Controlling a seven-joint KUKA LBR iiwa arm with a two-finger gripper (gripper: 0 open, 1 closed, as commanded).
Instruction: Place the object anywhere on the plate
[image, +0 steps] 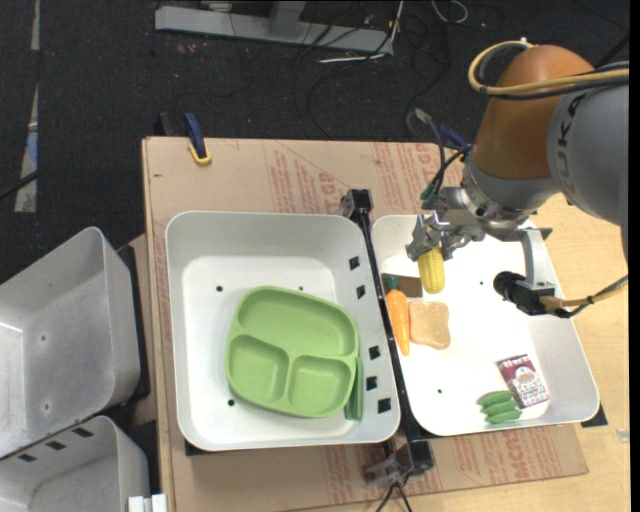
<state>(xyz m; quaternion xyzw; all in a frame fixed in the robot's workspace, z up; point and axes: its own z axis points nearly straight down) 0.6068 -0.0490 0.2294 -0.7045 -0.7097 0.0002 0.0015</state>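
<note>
Corn cob (432, 271) hanging upright from the gripper (431, 250), folks, with the fingers closed on its top end, over the upper left part of the right bin (560, 330). The grey arm (545, 130) reaches in from the right, orange band bright above the wrist.

Look at the crowd just below the cob. An orange carrot (398, 318) lies lengthwise along the bin's left wall, and a slice of bread (429, 325) sits just beside it, touching or nearly touching its right side. The cob's lower tip is near the top edge of the bread, but I cannot tell whether it touches anything. A dark patch by the carrot's upper end is too murky to call.

Further out, near the right bin's lower right corner, a small carton (522, 380) lies flat, with a green pea pod (497, 404) just beside it at the front wall.

Over to the left bin (200, 240): the green plate (290, 350) with 3 compartments lies there, toward the front. Between the cob and that plate stand the 2 bins' adjoining walls and a black rail (372, 260) along the seam, with the carrot right against that side.
</note>
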